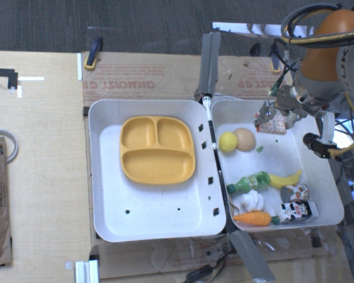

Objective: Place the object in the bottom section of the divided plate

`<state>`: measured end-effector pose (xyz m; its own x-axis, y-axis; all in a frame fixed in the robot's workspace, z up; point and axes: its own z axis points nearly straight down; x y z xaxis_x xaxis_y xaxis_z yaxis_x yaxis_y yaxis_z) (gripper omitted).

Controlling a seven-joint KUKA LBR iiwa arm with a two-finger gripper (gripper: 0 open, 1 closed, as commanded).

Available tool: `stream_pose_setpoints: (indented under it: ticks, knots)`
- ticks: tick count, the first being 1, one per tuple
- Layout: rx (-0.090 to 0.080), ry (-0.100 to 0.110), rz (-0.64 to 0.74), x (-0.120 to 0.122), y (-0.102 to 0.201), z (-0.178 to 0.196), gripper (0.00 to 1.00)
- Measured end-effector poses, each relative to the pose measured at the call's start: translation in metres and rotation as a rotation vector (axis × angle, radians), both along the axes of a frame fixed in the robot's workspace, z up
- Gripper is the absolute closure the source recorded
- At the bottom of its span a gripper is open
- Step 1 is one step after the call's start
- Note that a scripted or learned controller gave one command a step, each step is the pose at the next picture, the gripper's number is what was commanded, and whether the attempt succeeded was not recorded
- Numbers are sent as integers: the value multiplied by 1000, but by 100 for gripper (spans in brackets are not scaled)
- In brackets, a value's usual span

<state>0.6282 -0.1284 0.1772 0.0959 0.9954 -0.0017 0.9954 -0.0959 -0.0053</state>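
Tool [275, 118] hangs over the right bin [318, 175], up at its twelve o'clock edge, under the grey arm [327, 69]. Something small and reddish shows at its tip, but I cannot tell whether the fingers grip it. Just at seven o'clock from the tool sit a tan ball [245, 139] and a lemon [228, 141], touching. Further toward six o'clock lie a green bottle [248, 183], a banana [285, 178], a carrot [252, 219] and a small carton [296, 210]. The yellow divided plate [157, 150] rests in the left bin [106, 217] at nine o'clock, its wide section nearest me.
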Motion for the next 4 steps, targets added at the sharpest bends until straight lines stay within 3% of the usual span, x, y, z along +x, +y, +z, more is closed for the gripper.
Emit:
stream_pose_setpoints:
  ticks: [1, 2, 3, 4]
  knots:
    - [-1, 0, -60, 11, 87, 11, 100]
    - [-3, 3, -256, -47, 133, 10, 100]
    - [-3, 1, -145, -39, 206, 69, 100]
    - [-1, 5, 66, -121, 162, 10, 100]
